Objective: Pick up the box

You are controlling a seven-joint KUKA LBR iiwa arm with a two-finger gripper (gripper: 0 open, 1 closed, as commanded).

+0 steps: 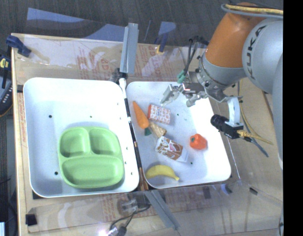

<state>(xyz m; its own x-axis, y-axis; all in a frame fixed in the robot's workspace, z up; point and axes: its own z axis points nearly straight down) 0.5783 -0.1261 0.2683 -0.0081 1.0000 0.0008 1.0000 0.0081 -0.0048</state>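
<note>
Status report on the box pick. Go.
Two-finger gripper open, holding nothing, above right white bin. Red patterned box lies below-left of it. Orange carrot beside the box; second brown-white carton nearer.

— Any room to get at that box (159, 113)?

— From above and the right, yes — bare bin floor (210, 163) there. On its left the carrot (140, 114) lies close, and a small snack (156, 130) sits just below it.

— And the other box (169, 148)?

— Open right up to the tomato (198, 141); the banana (162, 172) lies near, below. The gripper (182, 95) hangs over the bin's top edge.
</note>
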